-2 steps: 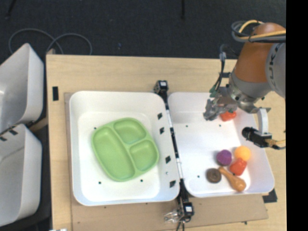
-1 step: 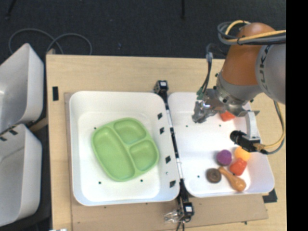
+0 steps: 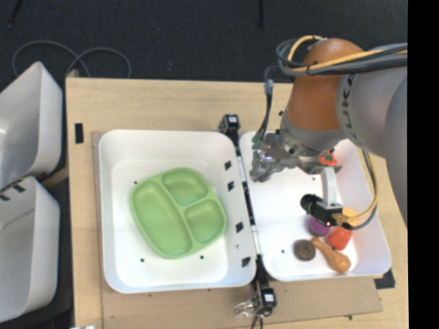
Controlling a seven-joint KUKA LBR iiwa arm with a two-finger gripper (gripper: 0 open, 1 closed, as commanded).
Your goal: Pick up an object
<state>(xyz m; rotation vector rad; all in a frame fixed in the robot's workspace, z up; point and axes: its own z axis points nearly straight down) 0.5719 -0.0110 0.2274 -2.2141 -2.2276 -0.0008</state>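
The gripper (image 3: pixel 260 170) hangs low over the right bin (image 3: pixel 282 208), at that bin's far-left part and just beside the ridge where the two bins meet. Seen from above, the wrist hides its tips, so it cannot be told whether it is spread or pressed together, and nothing shows in its grasp. The grey arm (image 3: pixel 370 108) with its orange band reaches in across the bin's far-right corner.

Bare white floor lies just in front of the gripper, running along the left wall to the near rim. The loose things crowd the near-right corner, well apart from the gripper: a purple piece (image 3: pixel 317 225), a red piece (image 3: pixel 339 238) touching it, a brown disc (image 3: pixel 305 250) and a tan piece (image 3: pixel 334 258) just beside the disc, near the front rim.

In the left bin (image 3: pixel 116 256) a green plate (image 3: pixel 178 212) with three compartments lies flat near the middle, slightly turned, with white floor open on every side of it. Both bins sit on a pale bench (image 3: pixel 82 105), whose bare margin shows along the far and left edges.
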